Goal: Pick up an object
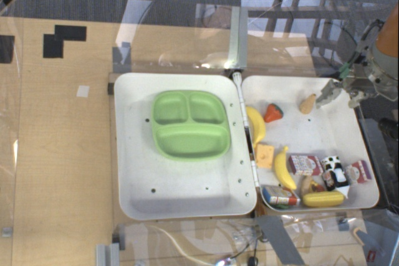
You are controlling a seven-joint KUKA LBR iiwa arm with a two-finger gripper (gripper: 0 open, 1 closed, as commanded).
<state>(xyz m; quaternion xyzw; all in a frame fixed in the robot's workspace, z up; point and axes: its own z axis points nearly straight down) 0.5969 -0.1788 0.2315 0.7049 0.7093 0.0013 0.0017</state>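
My gripper [340, 95] hangs over the far right corner of the right bin [324, 128]. Its two fingers are spread open with nothing between them. A small tan piece [307, 103] lies just left of the left fingertip, apart from it. Further left in the same bin lie a red strawberry [272, 112] and a banana [255, 124]. An orange cheese block [265, 156] and a second banana [284, 168] sit lower down. Along the near edge are a pink box [303, 164], a black-and-white cow toy [335, 172] and a yellow oblong piece [322, 199].
The left bin [134, 152] holds a green divided plate [190, 124]. A metal divider [244, 128] separates the two bins. A small tube [280, 197] and a pink packet [360, 171] lie near the right bin's front. Clear panels stand behind both bins.
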